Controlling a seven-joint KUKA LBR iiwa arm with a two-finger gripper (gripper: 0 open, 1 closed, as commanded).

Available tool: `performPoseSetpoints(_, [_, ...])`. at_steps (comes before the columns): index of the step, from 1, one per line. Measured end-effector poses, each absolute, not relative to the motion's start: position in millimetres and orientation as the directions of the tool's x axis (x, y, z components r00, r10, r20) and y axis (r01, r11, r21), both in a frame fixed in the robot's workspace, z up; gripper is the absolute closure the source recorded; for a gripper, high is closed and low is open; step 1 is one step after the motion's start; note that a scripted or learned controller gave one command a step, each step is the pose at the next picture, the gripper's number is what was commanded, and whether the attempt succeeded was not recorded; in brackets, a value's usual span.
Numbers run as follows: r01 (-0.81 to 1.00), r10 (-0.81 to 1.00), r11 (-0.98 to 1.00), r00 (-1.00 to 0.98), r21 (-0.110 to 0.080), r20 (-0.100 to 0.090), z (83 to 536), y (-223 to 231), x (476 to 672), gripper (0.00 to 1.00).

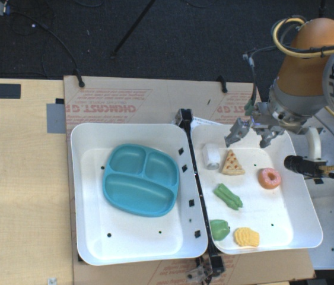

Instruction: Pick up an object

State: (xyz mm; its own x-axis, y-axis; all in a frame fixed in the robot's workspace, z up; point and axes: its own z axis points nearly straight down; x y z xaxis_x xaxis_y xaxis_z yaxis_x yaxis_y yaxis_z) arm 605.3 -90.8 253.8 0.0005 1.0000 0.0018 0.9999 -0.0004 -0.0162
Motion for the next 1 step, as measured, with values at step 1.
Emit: performPoseSetpoints(1, [1.000,1.000,0.001,-0.001,-0.004,0.001,261.2,-90.9,607.4,0.00])
